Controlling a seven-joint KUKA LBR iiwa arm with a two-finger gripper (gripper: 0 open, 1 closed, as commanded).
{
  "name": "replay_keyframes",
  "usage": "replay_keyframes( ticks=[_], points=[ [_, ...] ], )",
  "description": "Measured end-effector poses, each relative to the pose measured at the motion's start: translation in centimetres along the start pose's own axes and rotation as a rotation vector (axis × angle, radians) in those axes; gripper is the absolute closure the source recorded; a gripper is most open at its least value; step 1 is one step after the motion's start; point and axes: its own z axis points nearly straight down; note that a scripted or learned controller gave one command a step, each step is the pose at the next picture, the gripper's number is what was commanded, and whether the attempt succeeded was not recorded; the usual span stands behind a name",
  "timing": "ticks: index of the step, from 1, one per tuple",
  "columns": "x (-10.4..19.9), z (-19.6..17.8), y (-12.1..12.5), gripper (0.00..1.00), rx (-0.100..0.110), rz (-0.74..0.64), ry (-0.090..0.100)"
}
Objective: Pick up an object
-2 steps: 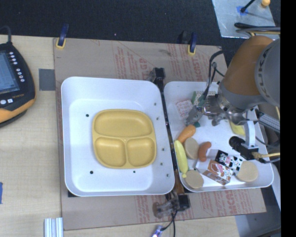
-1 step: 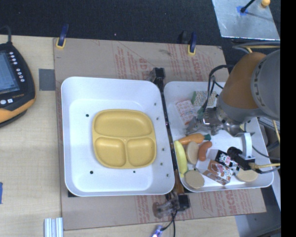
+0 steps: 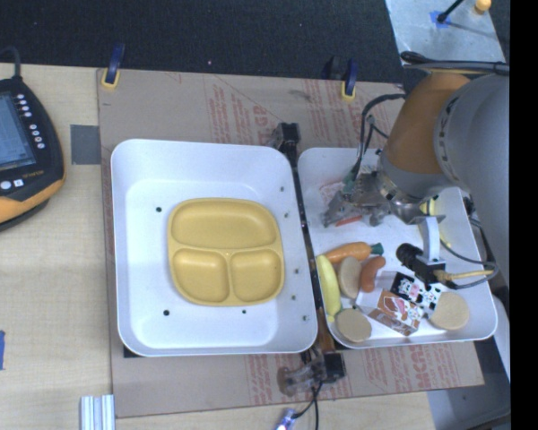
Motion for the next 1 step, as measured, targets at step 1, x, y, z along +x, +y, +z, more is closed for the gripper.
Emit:
replay_keyframes(
  ticks=[1],
  points=[
    [-0.71, -0.03, 3.73, 0.0, -0.001, 0.0, 0.0]
  ],
)
